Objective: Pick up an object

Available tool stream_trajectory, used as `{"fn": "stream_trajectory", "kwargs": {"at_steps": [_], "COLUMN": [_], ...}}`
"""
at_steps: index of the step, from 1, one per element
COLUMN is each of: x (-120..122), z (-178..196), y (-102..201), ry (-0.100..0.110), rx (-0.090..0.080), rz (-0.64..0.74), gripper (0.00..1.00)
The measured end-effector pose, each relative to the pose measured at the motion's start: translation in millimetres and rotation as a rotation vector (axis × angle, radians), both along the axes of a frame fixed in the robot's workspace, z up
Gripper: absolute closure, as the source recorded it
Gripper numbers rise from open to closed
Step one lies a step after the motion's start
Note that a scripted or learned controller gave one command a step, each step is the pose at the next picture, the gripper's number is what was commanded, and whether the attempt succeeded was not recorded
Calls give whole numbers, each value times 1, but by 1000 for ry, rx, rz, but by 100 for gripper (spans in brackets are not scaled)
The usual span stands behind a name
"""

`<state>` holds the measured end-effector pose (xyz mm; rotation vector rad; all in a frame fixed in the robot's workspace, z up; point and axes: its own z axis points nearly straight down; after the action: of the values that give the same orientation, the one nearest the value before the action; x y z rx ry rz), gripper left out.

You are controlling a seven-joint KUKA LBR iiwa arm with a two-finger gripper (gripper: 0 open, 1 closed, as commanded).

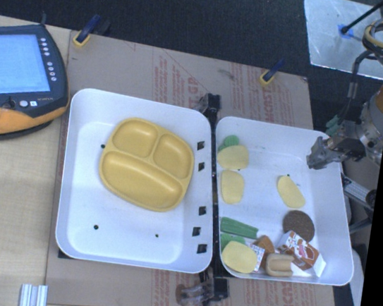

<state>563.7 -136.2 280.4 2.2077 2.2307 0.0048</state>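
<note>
Objects lie scattered in the right bin [333, 205], none of them between the gripper's fingers. The gripper [317, 157] hangs over the bin's far right corner, reaching in from the right, and whether it is released or clenched cannot be told from this slant. Nearest to it is a pale yellow chip [290, 192], a little nearer the camera and to its left, apart from it on the bin floor. Just near of that chip sits a brown disc [299, 224]. Along the bin's left side, well apart from the gripper, a green piece [229, 142] lies at the far end with a yellow piece [234, 157] touching it, and another yellow piece [231, 187] lies just near of those. In the near part of the bin a green bean [239, 227] lies beside the left wall, with a yellow lump [240, 256] just near of it. To the right of the lump come a small packet [258, 251], a tan roll [278, 264] and a red and white carton [302, 251], crowded together against the near wall. The left bin [74, 224] holds a yellow divided plate [148, 164], upright, toward its far side. A tablet [17, 69] with an orange underside rests on the bench at far left, well apart from both bins.
</note>
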Motion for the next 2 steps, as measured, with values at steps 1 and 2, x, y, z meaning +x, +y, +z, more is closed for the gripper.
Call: {"fn": "stream_trajectory", "kwargs": {"at_steps": [1,2], "x": [-5,6], "z": [-46,-60], "y": [-27,-28], "ry": [12,10], "rx": [0,0], "rz": [-9,-4], "gripper": [100,100]}}
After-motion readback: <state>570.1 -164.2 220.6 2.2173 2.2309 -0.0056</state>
